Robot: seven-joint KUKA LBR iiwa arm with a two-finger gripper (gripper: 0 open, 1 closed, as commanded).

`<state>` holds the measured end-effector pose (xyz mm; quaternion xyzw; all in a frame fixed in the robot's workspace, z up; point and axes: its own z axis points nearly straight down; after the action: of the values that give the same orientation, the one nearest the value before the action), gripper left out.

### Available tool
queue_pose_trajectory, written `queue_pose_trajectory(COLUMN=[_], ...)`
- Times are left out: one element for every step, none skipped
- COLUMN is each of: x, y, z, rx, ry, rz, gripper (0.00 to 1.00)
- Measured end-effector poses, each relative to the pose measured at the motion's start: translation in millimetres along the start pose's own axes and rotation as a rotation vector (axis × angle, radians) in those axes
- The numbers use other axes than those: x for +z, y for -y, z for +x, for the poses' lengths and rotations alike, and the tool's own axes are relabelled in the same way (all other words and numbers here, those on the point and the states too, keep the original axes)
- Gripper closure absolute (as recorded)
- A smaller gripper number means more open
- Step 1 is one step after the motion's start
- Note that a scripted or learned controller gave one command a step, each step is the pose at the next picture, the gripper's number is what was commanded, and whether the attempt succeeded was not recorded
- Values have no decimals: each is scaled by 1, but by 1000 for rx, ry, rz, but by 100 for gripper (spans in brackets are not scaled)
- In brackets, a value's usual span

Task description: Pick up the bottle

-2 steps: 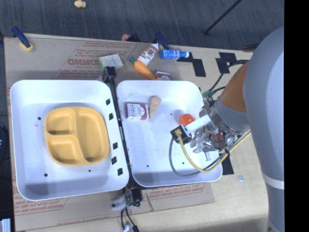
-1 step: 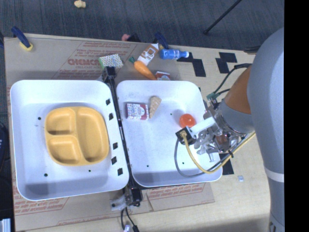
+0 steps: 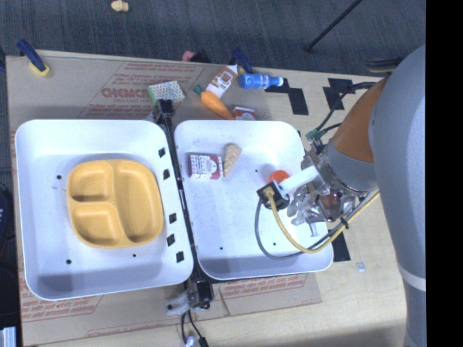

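bottle (image 3: pixel 259 82) lies outside the bins on the surface, long axis sideways, well beyond jaws; jaw state cannot be told.

A yellow divided plate (image 3: pixel 116 202) lies in the left bin (image 3: pixel 36 266). In the right bin (image 3: pixel 239 266) a red carton (image 3: pixel 204 166) lies just beside an ice-cream cone (image 3: pixel 230 158). Behind the bins, on the counter (image 3: pixel 87 78), there are a carrot (image 3: pixel 215 105) and a green sponge (image 3: pixel 166 91).
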<state>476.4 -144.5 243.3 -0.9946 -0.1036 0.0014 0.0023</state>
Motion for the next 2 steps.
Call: queue_pose_trajectory(x=[4,28], y=[5,-18], z=[1,-5], rx=[-1,1], ry=[1,3], rz=[1,1], gripper=[100,100])
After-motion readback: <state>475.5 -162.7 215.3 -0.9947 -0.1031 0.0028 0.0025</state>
